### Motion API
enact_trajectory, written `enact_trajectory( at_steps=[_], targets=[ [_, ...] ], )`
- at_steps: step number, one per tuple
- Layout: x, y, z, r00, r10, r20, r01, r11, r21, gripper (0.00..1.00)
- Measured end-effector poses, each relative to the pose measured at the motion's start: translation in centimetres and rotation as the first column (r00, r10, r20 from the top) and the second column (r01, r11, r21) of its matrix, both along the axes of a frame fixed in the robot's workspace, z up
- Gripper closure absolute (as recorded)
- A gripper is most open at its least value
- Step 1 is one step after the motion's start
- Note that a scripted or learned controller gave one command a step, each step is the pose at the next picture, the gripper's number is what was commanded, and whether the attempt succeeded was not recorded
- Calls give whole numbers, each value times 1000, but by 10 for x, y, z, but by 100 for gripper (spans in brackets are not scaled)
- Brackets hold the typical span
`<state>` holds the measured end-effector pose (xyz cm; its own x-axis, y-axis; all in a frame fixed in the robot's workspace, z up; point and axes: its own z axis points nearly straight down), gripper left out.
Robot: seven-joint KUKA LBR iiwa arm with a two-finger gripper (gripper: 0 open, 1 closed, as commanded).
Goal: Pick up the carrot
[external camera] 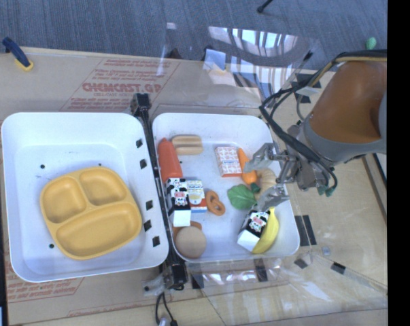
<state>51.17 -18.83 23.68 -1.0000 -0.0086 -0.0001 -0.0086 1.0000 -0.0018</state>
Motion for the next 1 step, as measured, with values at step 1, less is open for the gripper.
enact_trajectory(
  at_steps=[1],
  targets=[
    [37,-19,-96,993,-118,-10,118,993,4,0]
  ],
)
